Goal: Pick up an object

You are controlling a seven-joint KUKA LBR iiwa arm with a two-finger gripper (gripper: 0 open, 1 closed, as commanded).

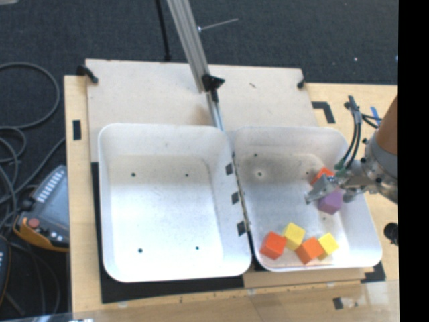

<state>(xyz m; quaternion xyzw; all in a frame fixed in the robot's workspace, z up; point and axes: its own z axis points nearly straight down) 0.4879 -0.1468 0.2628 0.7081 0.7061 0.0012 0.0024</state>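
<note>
Hand (330,192): low in right bin (281,146), at right wall side, over purple block (329,203) and small orange block (324,176). Spread of hand: cannot tell; blocks partly hidden beneath, contact unclear.

Risks, judged: two blocks close together, so pinch may catch both or nudge one aside; bin wall near, may foul approach.

Further out: orange cube (273,245), yellow cube (294,234), orange cube (310,250), yellow cube (328,243) clustered at front rim. Left bin (167,200) alongside on worktop (154,92).
</note>
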